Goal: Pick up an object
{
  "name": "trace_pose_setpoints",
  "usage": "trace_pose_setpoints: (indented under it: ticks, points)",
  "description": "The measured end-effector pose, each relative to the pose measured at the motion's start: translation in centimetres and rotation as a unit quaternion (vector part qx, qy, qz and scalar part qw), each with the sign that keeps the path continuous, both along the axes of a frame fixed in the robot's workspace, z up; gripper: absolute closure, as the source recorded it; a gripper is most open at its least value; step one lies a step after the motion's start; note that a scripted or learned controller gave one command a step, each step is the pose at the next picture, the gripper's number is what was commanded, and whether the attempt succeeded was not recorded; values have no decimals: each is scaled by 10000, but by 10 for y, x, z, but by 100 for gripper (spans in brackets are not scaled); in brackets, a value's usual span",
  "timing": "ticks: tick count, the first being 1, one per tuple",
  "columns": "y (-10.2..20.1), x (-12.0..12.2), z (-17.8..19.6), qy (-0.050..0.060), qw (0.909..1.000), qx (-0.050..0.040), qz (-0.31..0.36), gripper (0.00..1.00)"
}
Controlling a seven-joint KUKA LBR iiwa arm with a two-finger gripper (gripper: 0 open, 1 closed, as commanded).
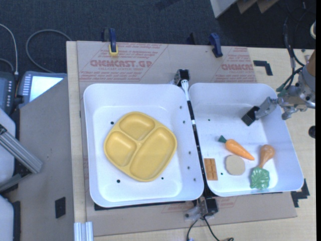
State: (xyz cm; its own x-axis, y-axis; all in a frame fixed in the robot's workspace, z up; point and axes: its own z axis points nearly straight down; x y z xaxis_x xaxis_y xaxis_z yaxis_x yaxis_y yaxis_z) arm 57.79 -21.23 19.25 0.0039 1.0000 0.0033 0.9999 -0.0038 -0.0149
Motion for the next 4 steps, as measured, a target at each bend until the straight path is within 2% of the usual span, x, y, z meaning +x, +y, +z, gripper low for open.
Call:
trace_pose_setpoints:
  ticks: [1,3,4]
  points:
    - [1,3,9,-75,10000,-18,21,0]
    - [-9,-9,-88,-49,10000,8,19,0]
    - [-5,-8,-108,-65,10000,27,38,0]
